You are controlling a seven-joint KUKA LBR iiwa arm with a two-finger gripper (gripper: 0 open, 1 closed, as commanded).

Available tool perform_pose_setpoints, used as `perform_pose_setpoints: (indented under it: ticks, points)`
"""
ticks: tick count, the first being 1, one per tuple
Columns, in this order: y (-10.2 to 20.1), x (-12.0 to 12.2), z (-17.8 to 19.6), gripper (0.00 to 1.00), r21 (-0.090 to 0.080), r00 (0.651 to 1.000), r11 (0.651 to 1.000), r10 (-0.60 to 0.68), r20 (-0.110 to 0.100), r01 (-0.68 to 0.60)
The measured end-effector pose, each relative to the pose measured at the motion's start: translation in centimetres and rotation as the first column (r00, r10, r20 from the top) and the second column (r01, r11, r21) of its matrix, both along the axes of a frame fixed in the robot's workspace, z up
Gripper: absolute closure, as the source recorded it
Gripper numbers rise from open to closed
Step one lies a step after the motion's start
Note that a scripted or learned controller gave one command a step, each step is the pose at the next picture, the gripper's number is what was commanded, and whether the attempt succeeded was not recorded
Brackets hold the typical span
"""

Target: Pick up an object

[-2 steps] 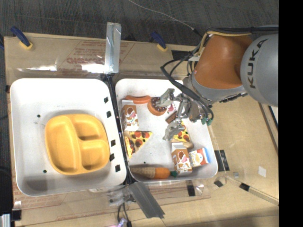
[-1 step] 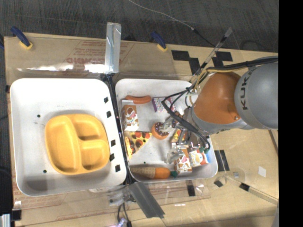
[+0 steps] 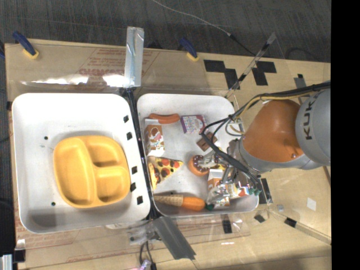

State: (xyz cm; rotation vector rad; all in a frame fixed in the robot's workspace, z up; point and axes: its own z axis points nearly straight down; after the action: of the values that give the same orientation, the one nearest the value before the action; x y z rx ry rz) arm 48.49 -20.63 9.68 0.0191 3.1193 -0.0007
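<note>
The worktop [image 3: 73,61] carries two white bins: the left bin [image 3: 28,117] holds a yellow divided tray [image 3: 90,170], and the right bin [image 3: 174,101] holds the toy food, among it a pizza slice [image 3: 163,169], a carrot [image 3: 188,203] and a sausage [image 3: 164,117]. The arm [image 3: 275,134] reaches low over the right bin's near corner, its end effector [image 3: 225,187] down among small packets there; nothing looks lifted yet, so the pick seems unfinished, and cables hide whether it grips anything, which I cannot tell
</note>
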Motion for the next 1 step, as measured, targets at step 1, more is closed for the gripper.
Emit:
perform_pose_setpoints:
  ticks: [1]
  points:
    - [6.82, -0.09, -0.03, 0.0, -0.001, 0.998, 0.998, -0.06, 0.001, 0.06]
